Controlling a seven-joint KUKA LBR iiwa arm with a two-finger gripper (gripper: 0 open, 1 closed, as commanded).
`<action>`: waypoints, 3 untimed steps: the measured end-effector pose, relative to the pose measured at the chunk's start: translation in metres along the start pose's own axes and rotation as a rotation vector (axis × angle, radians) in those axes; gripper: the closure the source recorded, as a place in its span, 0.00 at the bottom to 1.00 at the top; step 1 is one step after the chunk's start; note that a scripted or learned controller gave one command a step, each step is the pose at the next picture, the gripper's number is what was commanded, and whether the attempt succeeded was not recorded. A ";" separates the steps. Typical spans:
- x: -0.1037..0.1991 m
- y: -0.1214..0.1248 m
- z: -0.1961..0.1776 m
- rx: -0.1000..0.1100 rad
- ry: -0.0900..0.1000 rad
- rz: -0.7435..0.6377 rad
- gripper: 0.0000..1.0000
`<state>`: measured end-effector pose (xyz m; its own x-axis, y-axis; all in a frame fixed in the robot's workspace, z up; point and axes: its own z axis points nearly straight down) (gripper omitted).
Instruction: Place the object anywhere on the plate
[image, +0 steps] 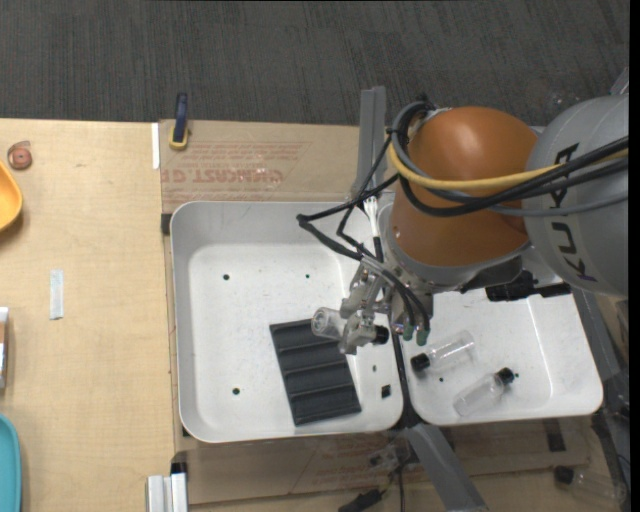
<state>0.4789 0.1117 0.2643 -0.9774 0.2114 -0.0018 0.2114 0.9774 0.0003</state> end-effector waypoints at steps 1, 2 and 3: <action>0.018 0.075 0.021 0.002 0.002 0.128 1.00; -0.036 0.109 0.020 0.002 0.002 0.167 1.00; -0.080 0.119 0.024 0.001 0.000 0.079 1.00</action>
